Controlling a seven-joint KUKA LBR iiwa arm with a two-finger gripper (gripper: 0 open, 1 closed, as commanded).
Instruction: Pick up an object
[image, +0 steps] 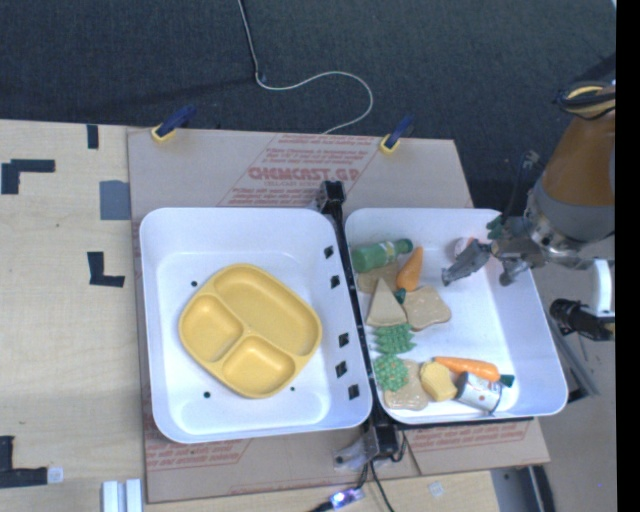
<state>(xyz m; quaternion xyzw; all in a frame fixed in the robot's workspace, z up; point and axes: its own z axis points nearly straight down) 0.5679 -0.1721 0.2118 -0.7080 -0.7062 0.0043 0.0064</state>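
We are hovering our gripper (484, 263) with fingers spread and nothing between them, over the right bin (520, 330) near its 1 o'clock corner. We are eyeing the orange carrot (410, 268) lying toward 9 o'clock from the gripper, beside the green bottle (379, 254). It is looking light, stiff, slick plastic; we are favoring its thick middle.

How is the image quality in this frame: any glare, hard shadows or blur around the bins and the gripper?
Camera view: lighting is even and soft, with faint shadows along the left bin's inner walls and under the yellow tray. The white bins look bright but not blown out. The food items in the right bin are small and somewhat soft in detail. The gripper is slightly blurred, so its jaws are hard to read.
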